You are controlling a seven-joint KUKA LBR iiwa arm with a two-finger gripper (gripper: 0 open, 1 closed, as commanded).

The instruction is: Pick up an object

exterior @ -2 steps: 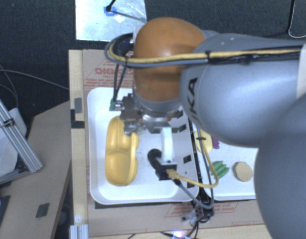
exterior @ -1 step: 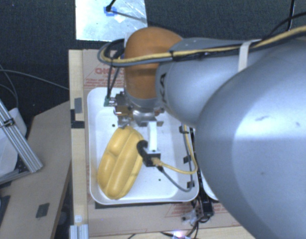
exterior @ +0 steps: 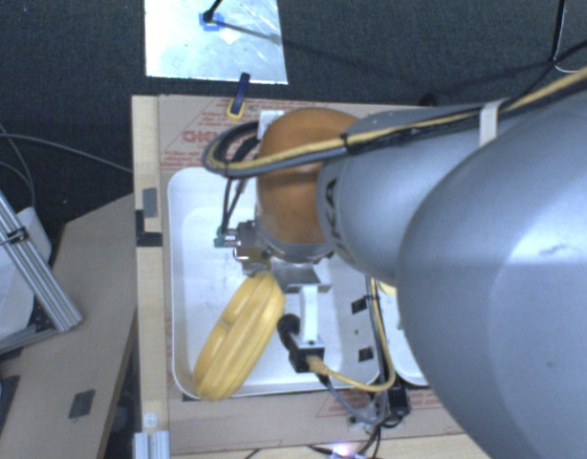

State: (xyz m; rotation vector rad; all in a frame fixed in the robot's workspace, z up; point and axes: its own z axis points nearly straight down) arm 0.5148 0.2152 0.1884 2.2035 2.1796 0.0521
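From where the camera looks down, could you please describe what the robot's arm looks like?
The arm is bulky, rounded and smooth grey, with a glossy orange band above the wrist. A bundle of black and yellow cables runs along its top, held by a pale strap, and loops beside the band.

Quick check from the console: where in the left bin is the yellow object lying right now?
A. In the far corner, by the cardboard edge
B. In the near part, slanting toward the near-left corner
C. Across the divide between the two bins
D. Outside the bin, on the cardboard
B: the yellow object lies inside the left bin, slanting from just below the arm's wrist down to the near-left corner.
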